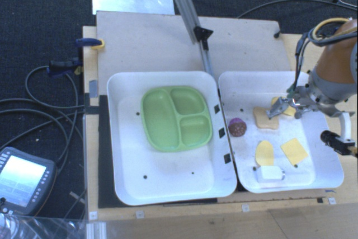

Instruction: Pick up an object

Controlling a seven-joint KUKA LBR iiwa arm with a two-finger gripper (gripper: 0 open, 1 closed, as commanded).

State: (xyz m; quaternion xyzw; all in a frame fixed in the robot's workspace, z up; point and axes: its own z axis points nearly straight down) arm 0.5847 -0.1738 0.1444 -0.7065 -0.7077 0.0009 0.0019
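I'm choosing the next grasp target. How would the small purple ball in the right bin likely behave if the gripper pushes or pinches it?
The purple ball looks round, so a nudge would probably send it rolling across the right bin. It lies near that bin's left wall, which might stop it. Its curved sides may squirt from a pinch unless centred. It looks small, probably light.
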